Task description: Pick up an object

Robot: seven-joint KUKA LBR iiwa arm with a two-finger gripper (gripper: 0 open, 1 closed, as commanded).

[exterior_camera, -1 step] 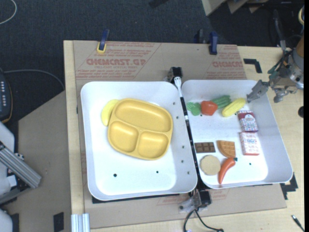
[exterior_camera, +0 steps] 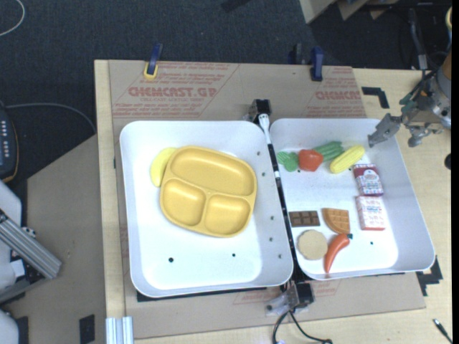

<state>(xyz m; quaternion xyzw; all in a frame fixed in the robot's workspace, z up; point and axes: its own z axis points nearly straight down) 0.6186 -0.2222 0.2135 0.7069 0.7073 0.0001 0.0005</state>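
Nothing lifted yet; whole pick left to do, by the look of it. Left of gripper (exterior_camera: 399,129), beyond the near bin, sits left bin (exterior_camera: 136,192) bearing a yellow divided tray (exterior_camera: 208,190), largest item on the bench, well apart from the fingers. Directly below and left of gripper lies right bin (exterior_camera: 409,213), holding all the small toy foods. Gripper hovers over that bin's far right corner, fingers spread, nothing between them. Nearest candidate: yellow corn (exterior_camera: 347,158), just down-left of the fingertips, lying slantwise, small and ribbed-looking. Further left, green pickle (exterior_camera: 329,149), red tomato (exterior_camera: 310,160). Further below: two red-and-white cartons (exterior_camera: 368,193), cracker (exterior_camera: 336,220), round cookie (exterior_camera: 311,244), chocolate bar (exterior_camera: 303,218), orange chili (exterior_camera: 336,251).
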